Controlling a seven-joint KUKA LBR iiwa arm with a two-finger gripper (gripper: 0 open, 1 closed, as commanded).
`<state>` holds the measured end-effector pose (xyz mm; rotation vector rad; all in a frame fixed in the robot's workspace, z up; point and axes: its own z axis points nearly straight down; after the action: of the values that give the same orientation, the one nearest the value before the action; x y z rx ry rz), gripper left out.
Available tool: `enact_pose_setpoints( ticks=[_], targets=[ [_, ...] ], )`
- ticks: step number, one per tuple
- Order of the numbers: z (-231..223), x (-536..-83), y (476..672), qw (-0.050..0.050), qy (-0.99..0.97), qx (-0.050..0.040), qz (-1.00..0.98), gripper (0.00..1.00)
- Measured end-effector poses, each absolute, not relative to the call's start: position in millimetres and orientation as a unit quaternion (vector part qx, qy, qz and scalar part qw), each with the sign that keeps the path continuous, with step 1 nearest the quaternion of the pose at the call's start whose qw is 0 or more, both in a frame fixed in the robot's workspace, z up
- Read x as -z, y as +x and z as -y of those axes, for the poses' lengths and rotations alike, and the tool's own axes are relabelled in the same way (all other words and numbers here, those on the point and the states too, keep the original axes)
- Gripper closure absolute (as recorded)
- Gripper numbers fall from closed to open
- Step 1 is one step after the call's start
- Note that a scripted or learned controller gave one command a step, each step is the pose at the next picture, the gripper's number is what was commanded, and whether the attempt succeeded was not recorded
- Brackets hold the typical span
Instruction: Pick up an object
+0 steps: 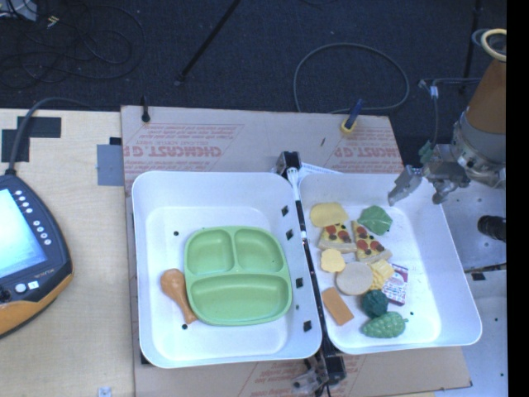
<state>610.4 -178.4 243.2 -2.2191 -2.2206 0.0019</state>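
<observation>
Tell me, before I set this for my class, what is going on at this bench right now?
A grey robot arm reaches in from the right, its gripper hanging over the far edge of the right bin, holding nothing. That bin carries toy food: pizza slices, a green leaf, a bunch of grapes and more. The left bin carries a green divided plate with a toy drumstick beside it. Nothing has been picked up yet.

bench [74, 321], cardboard sheet [248, 143], pendant [25, 251]

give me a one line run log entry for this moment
phase: pre-grasp | end effector: open, above right bin far edge, holding nothing | toy food pile: untouched | left bin: green tray, drumstick
</observation>
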Motion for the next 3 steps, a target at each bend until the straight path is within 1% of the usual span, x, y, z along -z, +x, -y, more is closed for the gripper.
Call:
enact_pose_setpoints(
  ticks=[1, 2, 3],
  targets=[
    [127.5, -148.3, 547.4, 0.007, -0.707, -0.0027, 0.707, 0.00],
    [117.6, -88.7, 493.3, -0.006, -0.707, 0.0018, 0.707, 0.00],
    [112.4, -88.1, 590.3, -0.002, -0.706, 0.0013, 0.709, 0.00]
  ],
)
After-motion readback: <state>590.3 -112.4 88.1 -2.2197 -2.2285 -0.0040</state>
